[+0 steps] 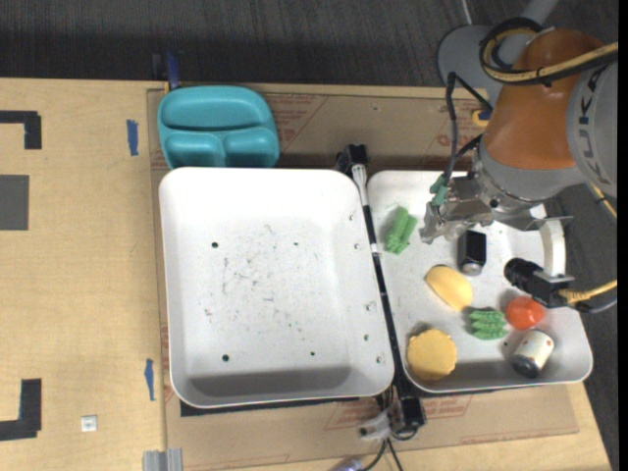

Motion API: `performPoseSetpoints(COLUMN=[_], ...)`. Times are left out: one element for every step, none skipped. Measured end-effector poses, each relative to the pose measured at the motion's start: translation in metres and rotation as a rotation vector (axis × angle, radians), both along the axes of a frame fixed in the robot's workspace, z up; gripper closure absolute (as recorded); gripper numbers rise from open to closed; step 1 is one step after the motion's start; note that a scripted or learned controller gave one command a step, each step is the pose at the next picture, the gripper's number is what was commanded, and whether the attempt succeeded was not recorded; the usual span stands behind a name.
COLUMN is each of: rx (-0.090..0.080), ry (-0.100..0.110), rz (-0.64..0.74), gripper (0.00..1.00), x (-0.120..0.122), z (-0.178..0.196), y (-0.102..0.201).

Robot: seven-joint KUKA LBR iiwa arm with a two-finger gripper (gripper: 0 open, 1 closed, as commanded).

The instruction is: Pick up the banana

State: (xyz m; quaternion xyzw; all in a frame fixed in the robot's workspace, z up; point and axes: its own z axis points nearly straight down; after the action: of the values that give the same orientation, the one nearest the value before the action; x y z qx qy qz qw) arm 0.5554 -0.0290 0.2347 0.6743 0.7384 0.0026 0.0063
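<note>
A teal tray (pixel 217 126) sits behind the left bin (pixel 265 283). In the right bin (pixel 574 361), the gripper (pixel 453 214) hangs above the yellow banana (pixel 449 287); its opening and hold cannot be told.

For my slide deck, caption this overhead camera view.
KUKA arm's gripper hovers over the right bin near the banana.

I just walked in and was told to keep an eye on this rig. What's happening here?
A grey and orange robot arm reaches in from the right over the right-hand bin, with its gripper above the bin's upper part. Toy foods lie in that bin, including a yellow banana lower down, apart from the gripper. The left bin and a teal tray are beside it.
</note>
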Motion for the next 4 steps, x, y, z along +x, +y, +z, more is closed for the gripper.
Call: performPoseSetpoints(rx=[0.004,0.004,0.004,0.000], ry=[0.016,0.013,0.013,-0.013], rz=[0.298,0.297,0.297,0.258], gripper=[1.00,1.00,0.00,0.00], x=[-0.043,-0.043,-0.043,-0.059], z=[-0.050,-0.040,-0.040,-0.110], y=[0.063,0.063,0.063,0.107])
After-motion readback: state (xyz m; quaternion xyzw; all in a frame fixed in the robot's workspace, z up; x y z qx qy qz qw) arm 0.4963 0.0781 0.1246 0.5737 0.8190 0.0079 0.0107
